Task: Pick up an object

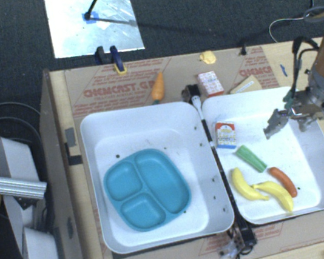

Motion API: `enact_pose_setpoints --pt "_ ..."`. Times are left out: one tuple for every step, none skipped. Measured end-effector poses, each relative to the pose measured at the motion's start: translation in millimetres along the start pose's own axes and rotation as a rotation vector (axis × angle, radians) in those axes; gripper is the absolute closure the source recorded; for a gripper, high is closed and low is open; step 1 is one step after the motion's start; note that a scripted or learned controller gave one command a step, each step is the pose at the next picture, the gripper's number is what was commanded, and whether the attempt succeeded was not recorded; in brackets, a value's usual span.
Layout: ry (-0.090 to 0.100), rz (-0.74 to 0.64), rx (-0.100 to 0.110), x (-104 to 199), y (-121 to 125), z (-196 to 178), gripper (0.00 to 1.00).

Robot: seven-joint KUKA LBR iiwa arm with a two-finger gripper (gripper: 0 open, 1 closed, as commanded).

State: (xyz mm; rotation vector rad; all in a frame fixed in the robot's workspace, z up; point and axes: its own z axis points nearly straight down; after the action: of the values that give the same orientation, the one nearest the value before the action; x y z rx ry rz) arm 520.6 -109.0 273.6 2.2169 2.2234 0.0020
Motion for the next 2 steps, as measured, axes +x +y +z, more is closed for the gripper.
enact_pose_setpoints --pt "0.001 -0.003 0.003 10 34 61 0.00" --pt "0.000 0.002 0.004 -2 66 131 0.00"
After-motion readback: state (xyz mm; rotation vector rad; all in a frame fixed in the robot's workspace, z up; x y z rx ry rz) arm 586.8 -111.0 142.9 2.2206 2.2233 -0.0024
